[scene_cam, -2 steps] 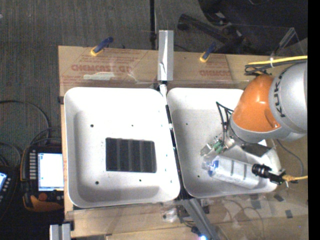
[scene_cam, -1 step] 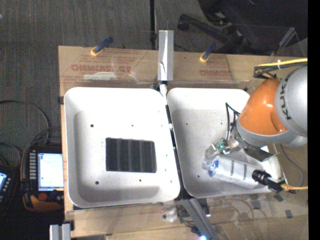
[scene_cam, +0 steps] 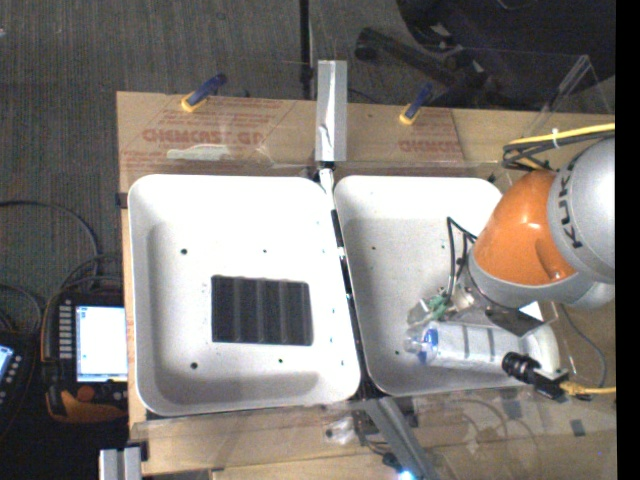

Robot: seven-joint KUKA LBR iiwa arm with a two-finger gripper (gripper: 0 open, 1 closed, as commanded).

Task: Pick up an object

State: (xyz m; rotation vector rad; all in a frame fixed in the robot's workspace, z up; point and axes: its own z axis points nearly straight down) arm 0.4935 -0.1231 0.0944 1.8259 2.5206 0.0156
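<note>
A clear plastic bottle [scene_cam: 468, 347] with a blue patch near its left end lies on its side along the front of the right bin [scene_cam: 390, 228]. The arm's orange band [scene_cam: 520, 243] hangs over that bin's right half. Below it, my gripper [scene_cam: 441, 309] points down and left, right at the bottle's upper left end, and the wrist hides most of it. Something small and greenish shows at the gripper's tip; I cannot tell what it is. A black ribbed rectangular block [scene_cam: 261, 310] lies flat in the middle of the left bin [scene_cam: 170, 218].
The bins' raised rims meet at a ridge [scene_cam: 342, 268] between them. A metal post [scene_cam: 331, 108] and two clamps [scene_cam: 203, 92] stand on the cardboard behind the bins. Yellow cable [scene_cam: 560, 136] loops at the arm's right. A handheld controller [scene_cam: 85, 343] lies left of the bench.
</note>
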